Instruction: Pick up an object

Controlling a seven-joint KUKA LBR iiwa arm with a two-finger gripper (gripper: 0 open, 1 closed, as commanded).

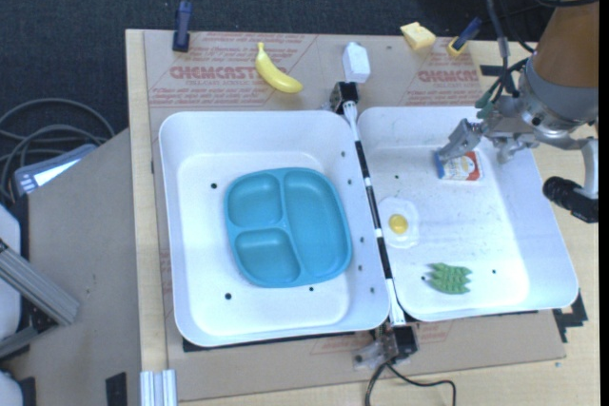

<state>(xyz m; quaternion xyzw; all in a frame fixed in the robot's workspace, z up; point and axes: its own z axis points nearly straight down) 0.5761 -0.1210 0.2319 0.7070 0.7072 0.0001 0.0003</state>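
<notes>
End effector (460,145) over carton (461,168) — flat, boxy

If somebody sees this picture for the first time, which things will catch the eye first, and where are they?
The blue divided plate lies in the middle of the left bin. In the right bin, the gripper hangs over a small white and blue packet, with a toy fried egg and a green leafy toy nearer the front. A yellow banana lies on the bench behind the left bin.

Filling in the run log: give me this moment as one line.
tool over right bin, at small carton | fried egg, green toy untouched | left bin: blue plate
</notes>
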